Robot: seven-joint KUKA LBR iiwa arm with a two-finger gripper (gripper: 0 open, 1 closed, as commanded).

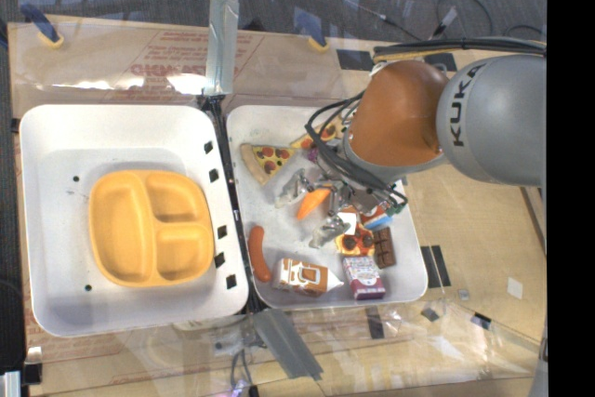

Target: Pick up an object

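Holding toy food, right bin, yellow tray in left bin

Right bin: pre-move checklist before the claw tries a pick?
1. Claw over the right bin: ok, it sits among the toys.
2. Finger state: cannot tell, cables and the wrist hide it.
3. Anything held: cannot tell, nothing visibly between the fingers.
4. Nearest target: ok, carrot right beside the claw.
5. Clutter around target: not ok, pizza slice and other toys crowd close.
6. Easier isolated picks: ok, sausage lies apart near the left wall.
7. Left bin: ok, yellow tray is away from the arm.
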